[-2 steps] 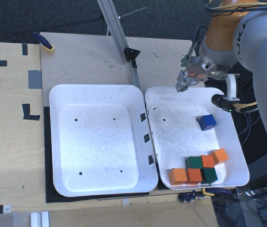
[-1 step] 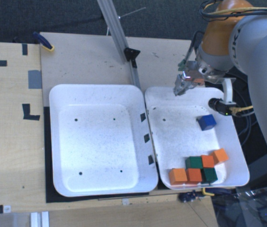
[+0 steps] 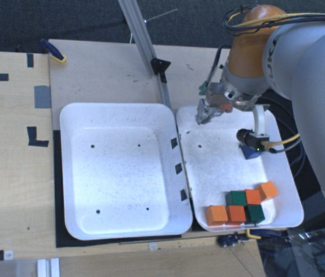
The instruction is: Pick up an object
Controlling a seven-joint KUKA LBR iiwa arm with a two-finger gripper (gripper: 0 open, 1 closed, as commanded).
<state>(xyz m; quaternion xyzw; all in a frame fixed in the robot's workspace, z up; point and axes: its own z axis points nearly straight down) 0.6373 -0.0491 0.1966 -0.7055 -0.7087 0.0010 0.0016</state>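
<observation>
Taking the right bin (image 3: 208, 154) as the landmark: far to its left, on the wooden bench (image 3: 12, 154), lie dark tape marks, and a blue-and-yellow clamp (image 3: 53, 51) grips the board's far left corner. Directly left of the right bin, rims touching, sits the left bin (image 3: 116, 166), its floor showing just four small dark dots. A grey metal pole (image 3: 142, 33) slants down from the top edge to the far end of the seam between the bins, ending at a black bracket (image 3: 160, 66).

Over the right bin's far left corner hangs the gripper (image 3: 204, 115), pointing down; its tip is small and blurred, with nothing seen between the fingers, and whether they are spread or pressed together cannot be made out. Behind it rise the orange band (image 3: 253, 51) and the grey arm (image 3: 306, 79), which is cut off by the frame and hides the bin's far right corner. A black fitting with cables (image 3: 252, 138) hangs over a small blue piece near the bin's right wall.

The blocks cluster in the right bin's near right corner: orange blocks (image 3: 216, 214) and green blocks (image 3: 237, 198) packed together, touching, so their exact count is hard to tell.
</observation>
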